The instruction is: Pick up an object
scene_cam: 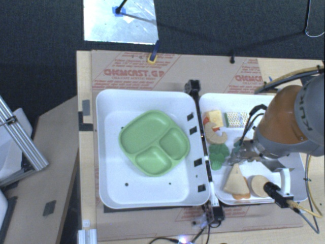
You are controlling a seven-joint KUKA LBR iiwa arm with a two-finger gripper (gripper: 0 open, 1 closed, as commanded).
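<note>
Left bin [109,136]: a shallow white tray on the bench, in which a green divided plate [154,142] is laid flat, near the middle, with three compartments that hold nothing.

Divider: a dark strip with clips is seen between the two bins, running from top to bottom.

Right bin [216,101]: small food-like pieces are gathered here. A yellow block [215,118] is placed at the upper left, beside a pale speckled piece [235,118]; a red and cream curved piece [214,134] is just below the yellow block; a green leafy piece [219,154] lies under that; a tan wedge [236,181] and a round tan slice [259,185] are found at the lower edge.

Likely target: the green leafy piece and the tan wedge are judged the nearest candidates, being closest to the gripper.

Handling: all pieces are judged light and probably hard plastic, so somewhat slippery. The wedge would best be taken across its two flat faces; the leafy piece is thin and low, and could be missed.

Gripper [236,154]: it is seen low over the right bin, just right of the green leafy piece and above the wedge. Whether it is spread or closed cannot be told, and nothing is seen held.

Hidden: the middle and right part of the right bin is covered by the arm [284,121], so anything there is concealed. The arm is cut off at the right edge.
</note>
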